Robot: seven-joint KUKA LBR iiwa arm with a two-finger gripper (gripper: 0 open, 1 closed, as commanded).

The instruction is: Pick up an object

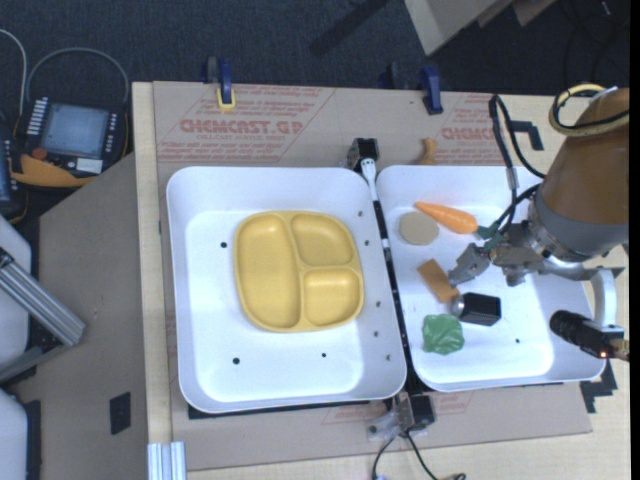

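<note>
Bins sit side by side on your tabletop (150,268): the left bin (200,348) bears a yellow divided plate (298,268). In the right bin (520,363), the brown block (437,280) lies beside a green toy (443,334). It looks light and stiff; take its long sides. Your hand (468,265) hovers just beside it, fingers spread, holding nothing.
</note>
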